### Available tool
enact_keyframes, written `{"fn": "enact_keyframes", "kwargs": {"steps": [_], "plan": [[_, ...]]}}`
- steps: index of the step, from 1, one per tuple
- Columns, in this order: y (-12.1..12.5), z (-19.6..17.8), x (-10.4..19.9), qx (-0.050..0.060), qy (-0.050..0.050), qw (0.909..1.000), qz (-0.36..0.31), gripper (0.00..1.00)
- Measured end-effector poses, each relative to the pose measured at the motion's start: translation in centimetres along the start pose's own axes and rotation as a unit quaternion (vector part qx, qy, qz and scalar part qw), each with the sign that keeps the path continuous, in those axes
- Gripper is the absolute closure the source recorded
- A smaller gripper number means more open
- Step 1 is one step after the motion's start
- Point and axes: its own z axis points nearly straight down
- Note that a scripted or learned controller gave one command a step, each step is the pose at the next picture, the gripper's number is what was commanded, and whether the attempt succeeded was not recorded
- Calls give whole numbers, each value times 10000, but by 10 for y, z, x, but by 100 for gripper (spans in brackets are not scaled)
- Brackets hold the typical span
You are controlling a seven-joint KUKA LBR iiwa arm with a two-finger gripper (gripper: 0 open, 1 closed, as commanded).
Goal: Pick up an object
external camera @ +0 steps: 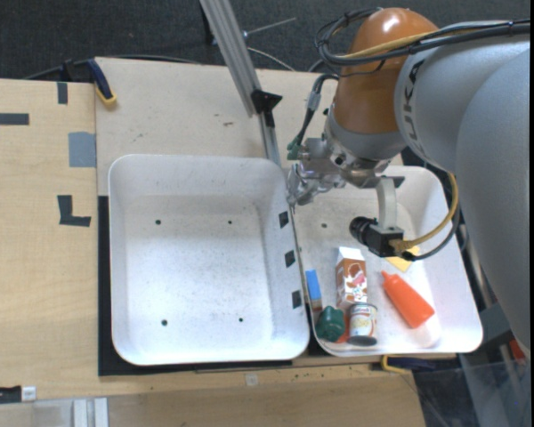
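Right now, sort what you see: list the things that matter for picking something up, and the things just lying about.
For the job:
- claw, hanging over the right bin's far left corner
- orange bottle
- small carton
- little jar
- green piece
- blue piece

Just lying about:
- left bin
- metal pole
- grey tape on the bench

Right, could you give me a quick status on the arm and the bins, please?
Gripper over right bin's upper left corner, nothing seen held. Orange bottle, carton, can, green piece untouched below. No obstruction.
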Motion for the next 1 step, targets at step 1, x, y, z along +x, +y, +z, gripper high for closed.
{"fn": "enact_keyframes", "kwargs": {"steps": [1], "plan": [[31,-4,43,3,-1,10000,7,100]]}}
